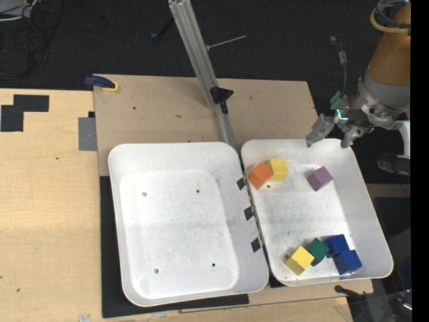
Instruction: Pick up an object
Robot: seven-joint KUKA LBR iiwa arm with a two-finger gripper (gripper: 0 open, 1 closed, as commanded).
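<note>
The right bin (pixel 375 227) holds several small blocks. An orange block (pixel 261 175) and a yellow block (pixel 279 169) touch each other near its far left corner. A purple block (pixel 320 178) lies alone to their right. At the near edge a yellow block (pixel 299 259), a green block (pixel 318 250) and two blue blocks (pixel 342 253) cluster together. My gripper (pixel 333 134) hangs over the bin's far right rim, above and behind the purple block. Its fingers are spread, with nothing between them.
The left bin (pixel 134 159) lies beside the right one. A slanted aluminium rail (pixel 200 59) runs down from the back to the gap between the bins. A blue and yellow clamp (pixel 100 82) sits at the board's far left corner.
</note>
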